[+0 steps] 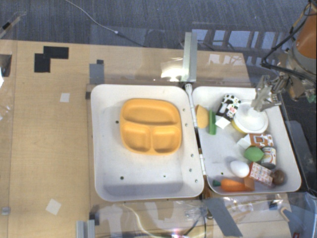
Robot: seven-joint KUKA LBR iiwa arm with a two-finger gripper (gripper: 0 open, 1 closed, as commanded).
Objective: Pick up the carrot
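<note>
The carrot [233, 185], orange and lying flat, rests in the front corner of the right bin [218, 152], close to the front wall. My gripper [264, 97] hangs over the bin's back right part, above a white bowl [250, 120], far from the carrot and with nothing seen in it.
Around the carrot lie a white egg [240, 168], a green lime [254, 153], a small printed carton [261, 173] and a brown ball [279, 176]. A cow-patterned toy [229, 105], a green stick [212, 122] and a tan piece [202, 116] sit at the back. An orange divided tray [150, 125] fills the left bin [106, 172].
</note>
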